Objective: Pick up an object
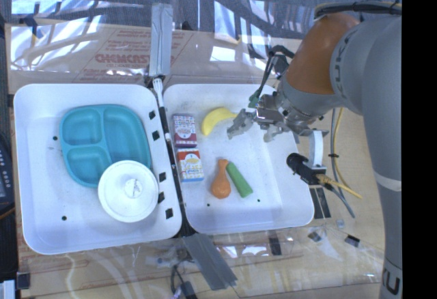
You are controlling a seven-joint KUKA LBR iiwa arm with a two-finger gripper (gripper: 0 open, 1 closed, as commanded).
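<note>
The gripper (254,125) hangs over the right bin (287,205), in its upper middle, just right of the banana (217,118). Two grey fingers are visible, one reaching left toward the banana and one lower right. They stand apart with nothing between them, so the jaws are released and no object is held.

Candidate objects all lie in the right bin:
- The banana, near the upper wall, closest to the gripper.
- Two small cartons (186,147) (one above the other), lying against the left wall.
- An orange gourd-shaped piece (221,181) and a green cylinder (239,179), touching each other near the bin's centre.

The left bin (31,175) holds a blue divided tray (102,144) with a white round lid (128,190) overlapping its lower right corner.

Likely faults from this position:
- The banana is curved and smooth. A closure off its middle may squeeze it out sideways.
- The banana sits near the bin wall. A descending finger may strike the wall or land on top of the fruit instead of beside it.
- The gourd piece and cylinder touch. A grasp there may catch both or push one away.
</note>
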